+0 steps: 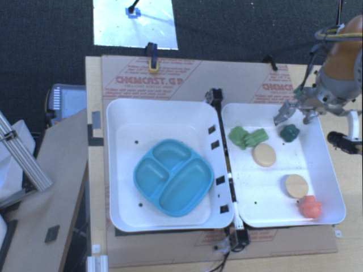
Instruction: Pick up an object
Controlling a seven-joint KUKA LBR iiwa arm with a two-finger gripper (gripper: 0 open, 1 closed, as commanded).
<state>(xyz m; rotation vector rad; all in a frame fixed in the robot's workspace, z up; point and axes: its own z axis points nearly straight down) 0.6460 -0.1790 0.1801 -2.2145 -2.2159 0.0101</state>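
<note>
Grey gripper open above half-hidden teal object.

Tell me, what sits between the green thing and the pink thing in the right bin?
In the camera view, two tan discs lie between the green piece and the pink piece, on the white bin floor.

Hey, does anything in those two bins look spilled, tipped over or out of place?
Nothing stands out. The blue divided plate lies flat in the left bin, merely turned at an angle. The small items, such as the green piece, sit apart in the right bin, with no spill or damage.
</note>
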